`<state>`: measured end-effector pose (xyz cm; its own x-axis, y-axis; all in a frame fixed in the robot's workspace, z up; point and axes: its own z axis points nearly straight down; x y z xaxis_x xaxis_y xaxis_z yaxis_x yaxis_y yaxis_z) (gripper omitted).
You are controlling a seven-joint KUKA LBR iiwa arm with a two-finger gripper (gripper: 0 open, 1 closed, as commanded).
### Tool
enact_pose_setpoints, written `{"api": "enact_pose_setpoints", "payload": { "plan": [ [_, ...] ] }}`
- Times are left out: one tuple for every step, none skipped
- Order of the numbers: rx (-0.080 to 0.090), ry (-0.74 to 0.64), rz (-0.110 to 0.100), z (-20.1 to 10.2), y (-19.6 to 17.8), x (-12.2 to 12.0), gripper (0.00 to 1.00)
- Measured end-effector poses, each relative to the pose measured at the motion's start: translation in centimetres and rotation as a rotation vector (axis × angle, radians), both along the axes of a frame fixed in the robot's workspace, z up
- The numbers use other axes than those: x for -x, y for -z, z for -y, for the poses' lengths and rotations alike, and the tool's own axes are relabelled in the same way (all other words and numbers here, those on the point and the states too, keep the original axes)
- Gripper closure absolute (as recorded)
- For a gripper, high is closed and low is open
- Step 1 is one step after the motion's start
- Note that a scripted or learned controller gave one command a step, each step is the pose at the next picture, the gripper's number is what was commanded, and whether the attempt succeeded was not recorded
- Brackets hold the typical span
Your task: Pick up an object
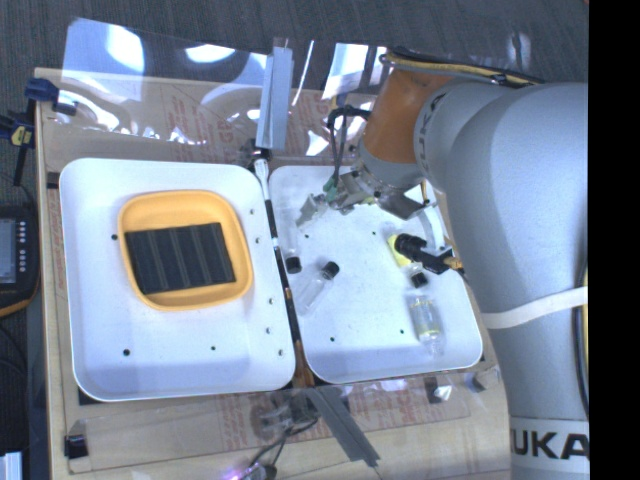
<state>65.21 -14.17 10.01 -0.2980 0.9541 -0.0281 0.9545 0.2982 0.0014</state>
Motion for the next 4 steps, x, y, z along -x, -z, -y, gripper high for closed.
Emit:
{"api": "enact_pose_setpoints", "payload": {
  "plan": [
    [-0.028, -0.013, -0.015, 6.9, 0.8, 3.2, 0.00],
    [-0.018, -0.056, -0.010, 1.0, 0.5, 0.5, 0.00],
    [-0.026, -0.083, -0.010, 6.9, 0.7, -0.5, 0.00],
    [-0.016, -0.189, -0.010, 1.2, 0.5, -0.5, 0.00]
  ]
}}
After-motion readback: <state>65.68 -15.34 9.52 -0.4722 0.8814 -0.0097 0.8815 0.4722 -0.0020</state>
